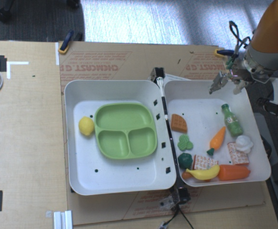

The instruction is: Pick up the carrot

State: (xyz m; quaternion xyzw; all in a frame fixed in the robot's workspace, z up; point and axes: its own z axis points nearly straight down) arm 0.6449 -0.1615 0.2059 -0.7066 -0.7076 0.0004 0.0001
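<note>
Carrot: the small orange plastic carrot with a green top (218,138) lies tilted in the right-hand shallow white bin (196,95), a little toward 3 o'clock of that bin's middle, tip up toward 1 o'clock, leaf end down toward 7 o'clock. It has bare floor on its 9 o'clock side, which leaves room to come down on it.
Neighbours: the green plastic bottle (232,120) sits just beside it at 1 o'clock; a yellow toy banana (203,172) and a long orange block (233,172) crowd the bin's 6 o'clock wall.
Jaws: the two-finger gripper (221,82) hangs over the bin's 12 o'clock rim, well apart from the carrot, carrying nothing; I cannot tell whether it stands wide or narrow.
Left bin: a green three-part plate (126,130) and a yellow lemon (86,126) rest there, out of the way.
Step, as I judge it: the approach is not yet made; the arm needs to travel toward 6 o'clock and lower.
Risk: brushing the bottle.
</note>
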